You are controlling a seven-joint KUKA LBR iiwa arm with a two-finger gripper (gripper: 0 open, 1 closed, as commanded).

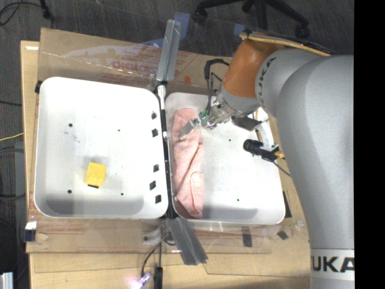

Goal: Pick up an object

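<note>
A pink cloth (187, 164) lies bunched lengthwise along the left wall of the right bin (264, 191). A small yellow block (95, 174) rests in the left bin (60, 101), toward its near left corner. My gripper (201, 123) is low in the right bin, at the upper end of the pink cloth, and looks to be touching its top right edge. The grey arm with its orange band (243, 71) comes in from the right and covers the bin's far right corner.
A raised divider with black clips (160, 155) runs between the two bins. Cardboard (108, 56) lies under and behind the bins. The arm's bulk fills the space to the right of the right bin.
</note>
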